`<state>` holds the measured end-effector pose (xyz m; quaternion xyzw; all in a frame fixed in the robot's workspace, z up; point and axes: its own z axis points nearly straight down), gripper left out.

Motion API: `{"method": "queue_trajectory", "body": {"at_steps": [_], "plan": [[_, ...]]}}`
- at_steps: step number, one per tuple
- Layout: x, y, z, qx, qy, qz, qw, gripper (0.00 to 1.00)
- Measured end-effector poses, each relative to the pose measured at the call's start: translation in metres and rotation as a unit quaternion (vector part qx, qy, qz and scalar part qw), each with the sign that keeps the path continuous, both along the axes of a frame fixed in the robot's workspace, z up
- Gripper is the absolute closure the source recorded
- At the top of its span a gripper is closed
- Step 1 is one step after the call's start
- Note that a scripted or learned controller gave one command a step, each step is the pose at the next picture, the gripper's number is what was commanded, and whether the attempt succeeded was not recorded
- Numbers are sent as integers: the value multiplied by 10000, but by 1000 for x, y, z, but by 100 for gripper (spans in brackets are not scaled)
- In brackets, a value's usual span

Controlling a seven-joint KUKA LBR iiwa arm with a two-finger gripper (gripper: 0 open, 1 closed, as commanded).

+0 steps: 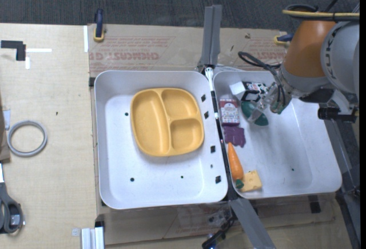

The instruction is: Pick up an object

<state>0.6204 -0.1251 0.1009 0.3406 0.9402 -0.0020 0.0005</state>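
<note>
The gripper (264, 106), its grip state impossible to tell, hangs right above a small teal toy (255, 115) that looks light, stiff and smooth, probably best pinched across its middle.

We are seeing the objects lying along the left side of the right bin (320, 185): a purple piece (235, 135) beside a small red and white carton (229, 110), an orange carrot (234, 163) pointing nearward, a yellow wedge (251, 181) at its near end, and a dark green item (255, 114) sitting under the pincer (267, 102).
</note>
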Motion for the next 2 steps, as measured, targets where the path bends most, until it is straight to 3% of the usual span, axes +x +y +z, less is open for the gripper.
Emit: {"method": "queue_trajectory", "body": {"at_steps": [1,2], "plan": [[8,22,199,8,-11,-1482,9890,100],[-41,37,134,12,7,-1210,9927,100]]}}
